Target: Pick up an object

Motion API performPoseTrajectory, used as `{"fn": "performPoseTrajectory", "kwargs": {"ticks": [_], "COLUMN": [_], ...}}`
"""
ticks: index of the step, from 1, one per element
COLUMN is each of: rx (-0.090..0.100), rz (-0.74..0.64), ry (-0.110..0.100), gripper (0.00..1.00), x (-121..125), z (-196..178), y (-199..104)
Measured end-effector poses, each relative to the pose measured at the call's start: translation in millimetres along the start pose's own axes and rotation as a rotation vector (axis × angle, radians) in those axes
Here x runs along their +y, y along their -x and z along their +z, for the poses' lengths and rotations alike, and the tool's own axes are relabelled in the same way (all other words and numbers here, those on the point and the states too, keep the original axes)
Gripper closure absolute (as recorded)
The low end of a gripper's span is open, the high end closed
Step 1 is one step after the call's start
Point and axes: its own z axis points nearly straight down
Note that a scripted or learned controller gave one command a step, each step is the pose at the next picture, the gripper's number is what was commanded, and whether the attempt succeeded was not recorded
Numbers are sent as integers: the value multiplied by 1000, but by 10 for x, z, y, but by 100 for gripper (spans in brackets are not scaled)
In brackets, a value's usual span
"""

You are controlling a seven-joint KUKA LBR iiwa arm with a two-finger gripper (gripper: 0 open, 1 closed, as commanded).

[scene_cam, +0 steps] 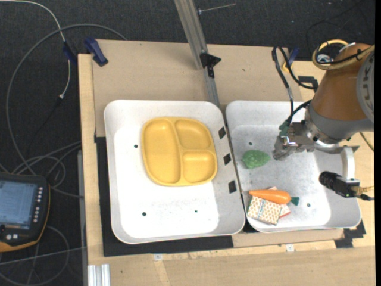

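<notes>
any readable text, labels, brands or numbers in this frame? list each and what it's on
None can be read.
Patterned packet in the right bin: print too small and blurred to read.
Handheld pendant screen at the left edge: lit, contents too blurred to read.
Yellow divided tray, green object, carrot: no markings visible.
Gripper: no legible label.

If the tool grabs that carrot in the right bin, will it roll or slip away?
The carrot looks smooth and tapered, so it may slip from a pinch near its tip. Its round body could roll if nudged sideways. One side rests against the packet, which may stop it rolling that way.
</notes>
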Motion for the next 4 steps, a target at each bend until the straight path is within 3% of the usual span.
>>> {"fn": "performPoseTrajectory", "kwargs": {"ticks": [2,4], "rx": [0,5], "rz": [0,-4], "ry": [-1,-12], "gripper": [100,100], "x": [89,-223], "z": [-825,-611], "y": [-8,-1043]}}
